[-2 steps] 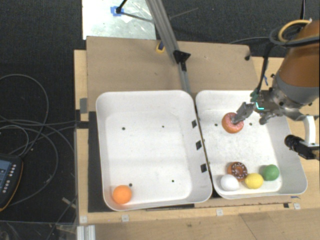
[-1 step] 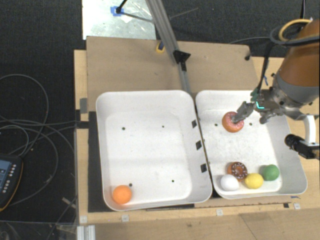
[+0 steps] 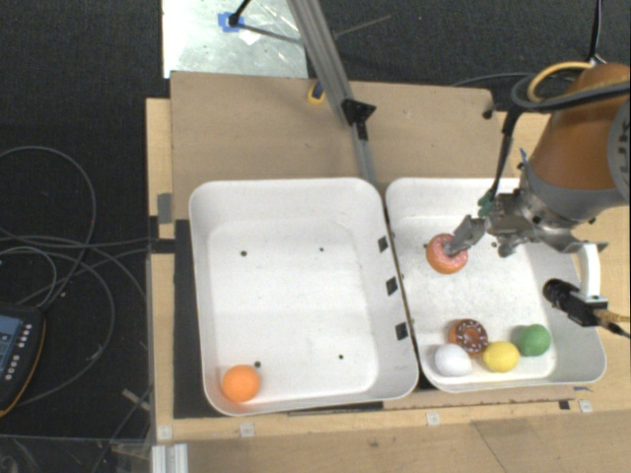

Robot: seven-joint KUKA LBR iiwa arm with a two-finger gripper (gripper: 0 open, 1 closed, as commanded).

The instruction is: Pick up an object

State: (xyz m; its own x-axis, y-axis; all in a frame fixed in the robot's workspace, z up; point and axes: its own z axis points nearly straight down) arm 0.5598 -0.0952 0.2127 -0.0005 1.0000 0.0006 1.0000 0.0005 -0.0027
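A pink frosted doughnut [image 3: 445, 256] lies in the upper part of the right bin [image 3: 582, 363]. My gripper [image 3: 463, 240] reaches in from the right and hangs right at the doughnut's upper right edge, one grey finger overlapping it. A chocolate sprinkled doughnut [image 3: 469, 335], a white ball [image 3: 453, 360], a yellow ball [image 3: 501, 356] and a green ball [image 3: 533, 340] sit along the right bin's near wall. An orange ball [image 3: 241, 383] rests in the near left corner of the left bin [image 3: 286, 197].
The grey arm with its orange band [image 3: 582, 136] covers the right bin's far right corner. A slanted metal pole [image 3: 330, 67] crosses the bench behind the bins. Black clips [image 3: 391, 286] sit on the rim where the bins meet.
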